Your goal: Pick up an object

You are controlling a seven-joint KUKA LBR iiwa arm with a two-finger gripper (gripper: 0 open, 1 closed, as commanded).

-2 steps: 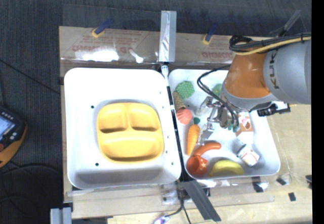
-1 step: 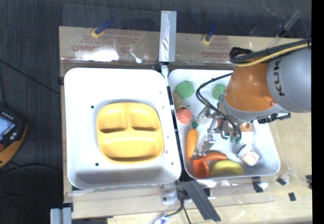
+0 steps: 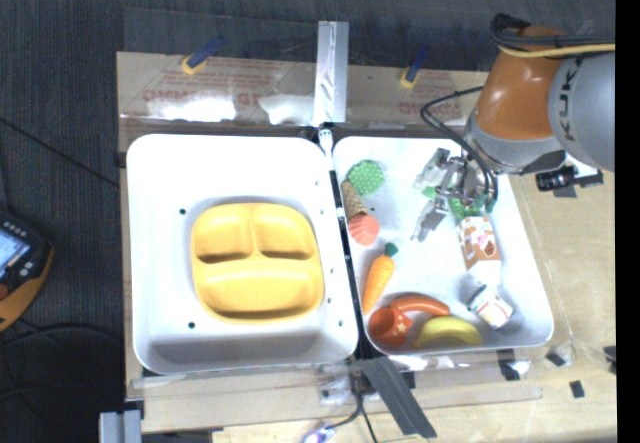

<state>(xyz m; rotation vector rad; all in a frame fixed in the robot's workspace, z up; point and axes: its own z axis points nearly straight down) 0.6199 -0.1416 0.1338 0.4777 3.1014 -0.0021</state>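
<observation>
Grey arm (image 3: 560, 111) is hovering its gripper (image 3: 440, 193), fingers spread and holding nothing, over the right bin (image 3: 530, 281), approaching a pick; likely target, the bottle (image 3: 480, 249) just right and nearer, is needing a short shift before closing.

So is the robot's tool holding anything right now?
Tool: over the right bin, with nothing seen between its fingers; open or closed cannot be told.
</observation>
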